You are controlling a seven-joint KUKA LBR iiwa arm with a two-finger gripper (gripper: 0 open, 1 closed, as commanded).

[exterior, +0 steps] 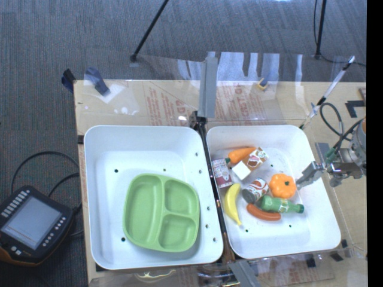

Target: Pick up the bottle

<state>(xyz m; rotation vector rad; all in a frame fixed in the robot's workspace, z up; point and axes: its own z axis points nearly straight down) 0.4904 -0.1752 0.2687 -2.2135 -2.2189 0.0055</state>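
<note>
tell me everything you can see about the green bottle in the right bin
The small green plastic-looking bottle lies on its side in the right shallow white bin, its long axis running roughly left to right across the view. Its body is green with a paler label band; the end details are too small to make out. It rests just below the orange toy pumpkin and against the red sausage-shaped toy, with a red-and-white can at its left end. Nothing grips it.
</note>
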